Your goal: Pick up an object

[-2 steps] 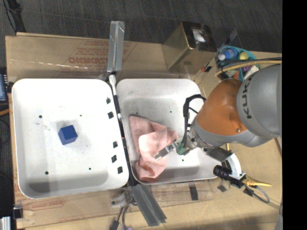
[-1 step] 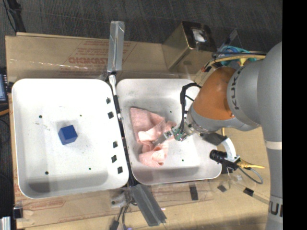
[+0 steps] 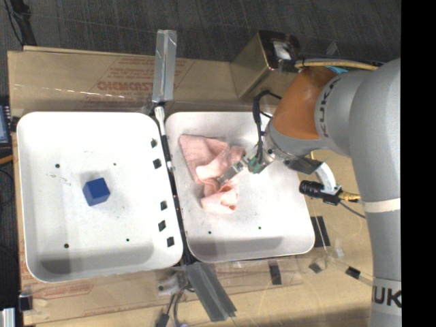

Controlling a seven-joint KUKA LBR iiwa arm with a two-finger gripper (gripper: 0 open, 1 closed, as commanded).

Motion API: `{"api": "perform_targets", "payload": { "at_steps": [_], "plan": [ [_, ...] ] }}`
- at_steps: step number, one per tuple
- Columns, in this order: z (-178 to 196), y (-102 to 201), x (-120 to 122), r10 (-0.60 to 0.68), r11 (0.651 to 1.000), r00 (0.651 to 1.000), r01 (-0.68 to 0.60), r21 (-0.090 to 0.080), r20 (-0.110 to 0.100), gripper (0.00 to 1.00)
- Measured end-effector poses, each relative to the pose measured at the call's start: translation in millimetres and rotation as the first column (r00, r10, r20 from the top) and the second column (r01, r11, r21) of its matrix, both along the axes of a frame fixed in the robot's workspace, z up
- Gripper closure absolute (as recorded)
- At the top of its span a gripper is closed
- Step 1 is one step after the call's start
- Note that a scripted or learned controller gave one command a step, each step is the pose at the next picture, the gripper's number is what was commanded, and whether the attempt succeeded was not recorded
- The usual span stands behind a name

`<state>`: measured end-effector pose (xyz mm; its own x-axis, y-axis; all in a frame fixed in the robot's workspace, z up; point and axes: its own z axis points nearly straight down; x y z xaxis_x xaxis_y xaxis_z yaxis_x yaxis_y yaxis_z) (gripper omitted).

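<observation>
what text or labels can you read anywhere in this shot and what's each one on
"UK": white letters on the arm at the lower right, cut off by the frame edge, so likely part of a longer word.
Red print on the cardboard sheet behind the bins: a large line and smaller lines above it, too faint and blurred to read for sure.
No readable text on the blue cube, the pink cloth or the white bins.

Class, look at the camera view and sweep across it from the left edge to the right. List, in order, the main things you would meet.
Left white bin → blue cube → divider between the bins → right white bin, holding the pink cloth → tool at the cloth → grey arm.
</observation>
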<state>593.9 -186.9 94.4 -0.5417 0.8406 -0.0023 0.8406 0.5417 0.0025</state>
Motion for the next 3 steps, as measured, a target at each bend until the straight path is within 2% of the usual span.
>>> {"api": "perform_targets", "payload": {
  "at_steps": [1,2,3],
  "plan": [
    [0,-16,65,0.012,1.000,1.000,-0.012,0.000,-0.001,0.00],
    [-1,53,38,0.216,0.976,0.976,-0.216,0.001,-0.003,0.00],
    [0,79,55,0.273,0.962,0.962,-0.273,-0.002,-0.001,0.00]
  ]
}}
